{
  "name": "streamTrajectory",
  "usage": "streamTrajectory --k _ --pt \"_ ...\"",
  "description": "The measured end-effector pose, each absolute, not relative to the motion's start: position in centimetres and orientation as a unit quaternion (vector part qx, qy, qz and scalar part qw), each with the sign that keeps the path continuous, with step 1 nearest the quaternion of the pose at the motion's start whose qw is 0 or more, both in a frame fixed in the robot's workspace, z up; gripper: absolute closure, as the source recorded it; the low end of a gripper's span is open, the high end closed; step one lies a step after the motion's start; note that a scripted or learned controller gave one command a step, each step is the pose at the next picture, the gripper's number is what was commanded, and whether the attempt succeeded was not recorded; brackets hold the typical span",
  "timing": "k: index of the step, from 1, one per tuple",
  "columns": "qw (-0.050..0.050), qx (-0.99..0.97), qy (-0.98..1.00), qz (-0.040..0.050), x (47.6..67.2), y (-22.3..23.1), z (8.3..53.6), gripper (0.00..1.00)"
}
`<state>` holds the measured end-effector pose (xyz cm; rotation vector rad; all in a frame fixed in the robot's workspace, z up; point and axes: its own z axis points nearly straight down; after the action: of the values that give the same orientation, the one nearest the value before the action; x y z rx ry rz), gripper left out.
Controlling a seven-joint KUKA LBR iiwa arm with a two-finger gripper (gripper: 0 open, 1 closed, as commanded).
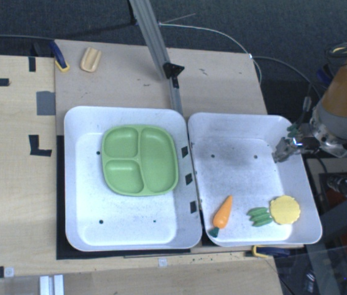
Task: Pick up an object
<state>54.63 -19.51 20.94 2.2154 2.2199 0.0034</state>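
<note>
At the right edge of the frame, the hand (282, 150) hangs over the right bin's (241, 128) upper right rim; whether it is released or clenched cannot be told. Low in that bin lie an orange carrot (223, 212) and a yellow pineapple toy (279, 211). The left bin (81, 183) carries a green divided plate (140, 160).

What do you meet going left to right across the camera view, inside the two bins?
Green plate → carrot → pineapple → claw, hanging over the right bin near its right wall.
</note>
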Motion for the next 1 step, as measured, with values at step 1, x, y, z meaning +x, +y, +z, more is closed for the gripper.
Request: streamTrajectory --k 1 --pt "0.003 0.707 0.708 0.0009 55.46 -20.23 26.50 1.00"
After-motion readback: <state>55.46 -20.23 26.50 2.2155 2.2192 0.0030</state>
